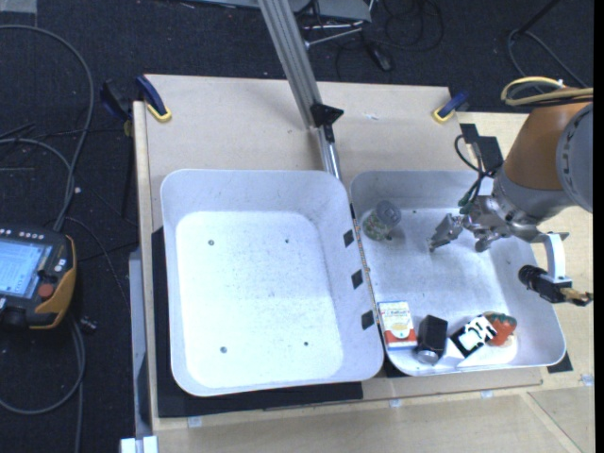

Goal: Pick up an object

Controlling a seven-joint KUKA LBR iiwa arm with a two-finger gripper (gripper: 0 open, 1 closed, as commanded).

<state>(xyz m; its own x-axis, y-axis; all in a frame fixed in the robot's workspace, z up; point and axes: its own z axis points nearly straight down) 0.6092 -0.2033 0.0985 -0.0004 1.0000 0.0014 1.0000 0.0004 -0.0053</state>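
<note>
A round, grey-green translucent object (pixel 382 221) sits near the back-left of the right white bin (pixel 528 291), apart from the gripper (pixel 460 233), whose metal fingers spread wide, holding nothing. A small orange-and-white box (pixel 395 322), black block (pixel 431 337) and black-white-red toy (pixel 483 333) line the front wall; the bench (pixel 236 125) is pale wood.

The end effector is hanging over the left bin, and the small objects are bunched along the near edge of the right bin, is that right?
Not quite. The camera view shows the end effector over the right bin, not the left bin. The rest stands: a small carton, a black object and a black-and-white item sit along the right bin's near edge.
</note>
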